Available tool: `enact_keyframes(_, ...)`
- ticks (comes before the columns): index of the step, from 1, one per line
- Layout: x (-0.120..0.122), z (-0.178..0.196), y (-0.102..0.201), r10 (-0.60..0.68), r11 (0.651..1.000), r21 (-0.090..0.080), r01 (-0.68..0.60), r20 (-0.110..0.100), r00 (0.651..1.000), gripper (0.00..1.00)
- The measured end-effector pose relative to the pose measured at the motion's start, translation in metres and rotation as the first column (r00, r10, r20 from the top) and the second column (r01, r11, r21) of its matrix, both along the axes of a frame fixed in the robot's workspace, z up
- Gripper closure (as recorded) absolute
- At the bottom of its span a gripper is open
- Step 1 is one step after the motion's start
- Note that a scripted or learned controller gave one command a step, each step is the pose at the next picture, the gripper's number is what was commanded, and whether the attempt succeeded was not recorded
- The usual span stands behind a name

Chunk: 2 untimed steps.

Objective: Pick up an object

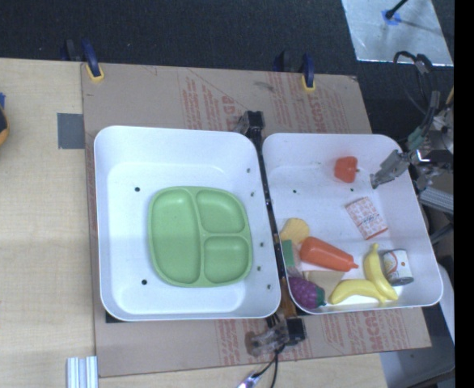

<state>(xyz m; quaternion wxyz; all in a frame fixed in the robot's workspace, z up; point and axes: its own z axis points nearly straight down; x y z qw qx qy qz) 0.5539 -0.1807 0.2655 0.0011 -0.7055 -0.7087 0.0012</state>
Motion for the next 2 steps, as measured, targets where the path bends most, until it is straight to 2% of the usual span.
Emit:
enact_keyframes(1,-0.039,-0.158,-0.025,0.000,1.000,0.000,0.000,-0.002,1.000,0.00)
enact_keyframes(2,0.052,-0.174,-0.025,-0.001,1.000,0.000,0.001,0.002,1.000,0.00)
